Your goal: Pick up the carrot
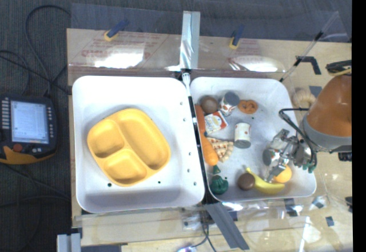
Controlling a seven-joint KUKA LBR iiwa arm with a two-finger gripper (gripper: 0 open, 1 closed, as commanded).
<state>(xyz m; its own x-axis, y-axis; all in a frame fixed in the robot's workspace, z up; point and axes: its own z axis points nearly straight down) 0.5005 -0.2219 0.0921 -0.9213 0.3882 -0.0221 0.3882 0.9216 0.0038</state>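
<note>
On the desk (148,45) sit two white bins side by side. The left bin (86,188) holds a yellow tray (128,145) with little rooms in it, and the right bin (286,96) is full of toy food. The carrot (205,139) lies long and flat against the left wall of the right bin, right beside the middle wall, with a waffle piece (222,148) touching its side. That spot looks hard to reach, I think, because the wall leaves little room on one side. The gripper (278,156) hangs low over the far right part of that bin, close to the banana (264,183) (its yellow tip sits just under the metal parts). I cannot tell if the fingers are spread or pinched, and nothing shows between them. The carrot is well apart from the gripper, across the bin to the left, with a white can (242,134) and other toys in between. So the pick is not yet done.
</note>
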